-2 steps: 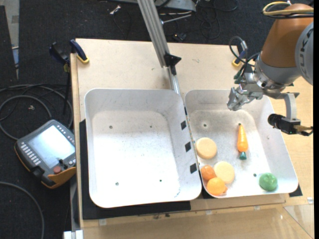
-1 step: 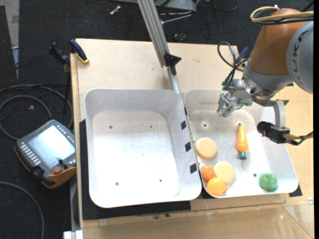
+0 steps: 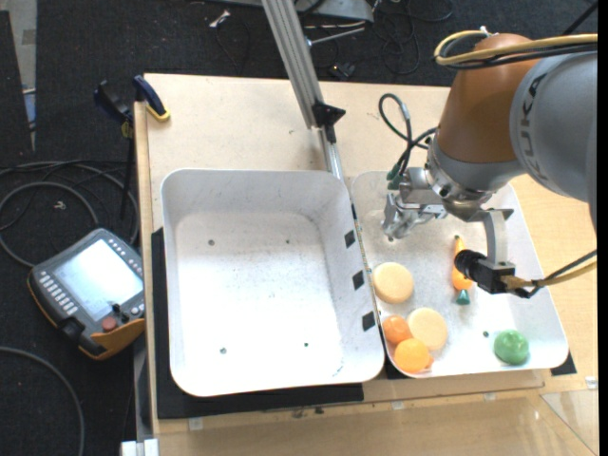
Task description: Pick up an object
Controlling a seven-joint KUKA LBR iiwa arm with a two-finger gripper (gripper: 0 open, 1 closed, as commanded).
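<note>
Gripper (image 3: 399,226) hangs over the far-left part of the right bin (image 3: 472,338), near the wall shared w/ the left bin (image 3: 256,283); nothing visible in its grasp, and can't tell from this angle whether its grip is spread or closed. All pickable objs are in the right bin, on the side nearer the camera than the gripper. Closest is a pale yellow disc (image 3: 392,282), just below the gripper and next to the shared wall. Nearer still, a tight cluster in the near-left corner: small orange ball (image 3: 394,329), cream disc (image 3: 428,327) and a larger orange ball (image 3: 412,355), touching or almost touching each other and crowding the bin wall. A green ball (image 3: 511,347) sits alone in the near-right corner, well apart from the rest. An orange-yellow piece (image 3: 461,274) lies mid-bin, partly hidden by robot hardware, w/ a tiny teal bit (image 3: 463,297) just beside it. Black clips (image 3: 359,278) sit along the shared wall. Arm's orange band (image 3: 480,103) looms over the bin's far end. A slanted metal pole (image 3: 294,55) crosses the surface (image 3: 237,122) toward the bins' far edge. A control pendant (image 3: 90,293) lies on the floor at the left.
</note>
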